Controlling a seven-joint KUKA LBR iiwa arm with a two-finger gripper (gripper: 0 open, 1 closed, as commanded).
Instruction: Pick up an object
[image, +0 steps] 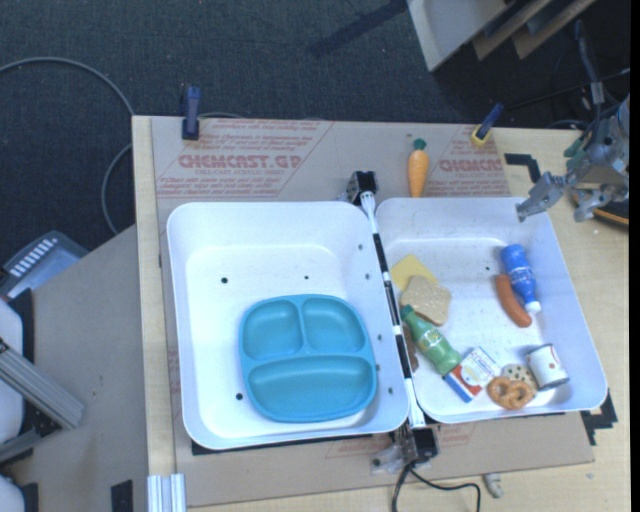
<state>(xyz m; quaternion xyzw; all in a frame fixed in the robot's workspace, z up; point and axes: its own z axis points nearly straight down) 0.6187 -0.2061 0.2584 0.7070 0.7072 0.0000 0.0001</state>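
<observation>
Left bin (200, 250) holds a blue tray (305, 357); right bin (470, 225) — toy food; gripper (560, 190) grasp unclear.

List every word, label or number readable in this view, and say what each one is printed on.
"CHEMCAST GP", red print on the brown sheet under the bins, left of the toy carrot; smaller lines below it are too blurred to read.
The same red print to the right of the carrot, partly cut off by the right bin; not fully legible.
Labels on the green bottle, blue bottle and small packet: too small to read.
</observation>
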